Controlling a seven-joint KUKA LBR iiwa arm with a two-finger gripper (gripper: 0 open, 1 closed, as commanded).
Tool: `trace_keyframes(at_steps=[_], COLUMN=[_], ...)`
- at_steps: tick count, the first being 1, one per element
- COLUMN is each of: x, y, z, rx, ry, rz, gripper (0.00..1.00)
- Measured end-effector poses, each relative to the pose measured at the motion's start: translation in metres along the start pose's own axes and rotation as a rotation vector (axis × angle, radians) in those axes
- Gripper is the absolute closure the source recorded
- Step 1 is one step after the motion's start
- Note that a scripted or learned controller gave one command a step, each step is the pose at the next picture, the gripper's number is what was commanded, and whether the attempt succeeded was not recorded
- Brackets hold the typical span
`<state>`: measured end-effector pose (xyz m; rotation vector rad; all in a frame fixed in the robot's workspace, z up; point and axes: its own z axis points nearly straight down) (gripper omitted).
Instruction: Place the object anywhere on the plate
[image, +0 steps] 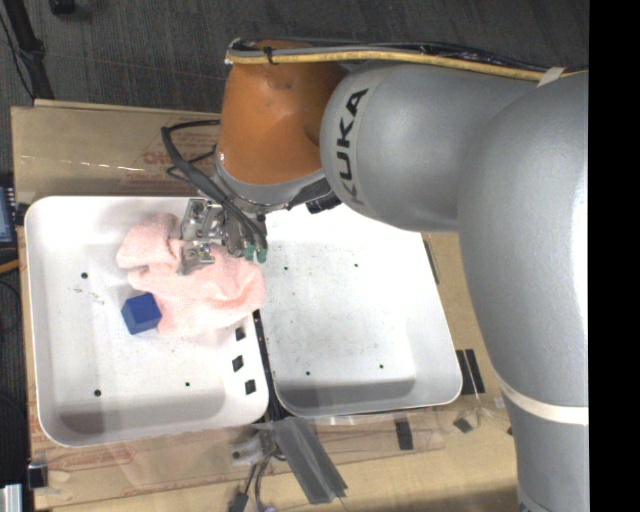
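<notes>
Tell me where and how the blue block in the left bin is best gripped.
Probably from straight above, closing across two opposite flat sides of the blue block. It sits on the bin floor with its top face clear. Its right side lies against the pink cloth, so pinching the two faces that run away from the cloth seems safer. The tool is over the cloth, up and to the right of the block.

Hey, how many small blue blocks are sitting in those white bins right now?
1. The small blue block lies in the left white bin, beside the crumpled pink cloth. The cloth or the grey arm could hide another.
</notes>
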<state>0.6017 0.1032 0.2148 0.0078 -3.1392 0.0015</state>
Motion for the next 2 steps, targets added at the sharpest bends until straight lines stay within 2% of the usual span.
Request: trace_keyframes(at_steps=[1,2], x=[0.0257,0.0255], y=[0.0430,0.0428], z=[-0.0148,-0.0150], rx=[0.001,0.000], ry=[0.000,-0.001], rz=[-0.002,-0.002], gripper=[1.00,0.00])
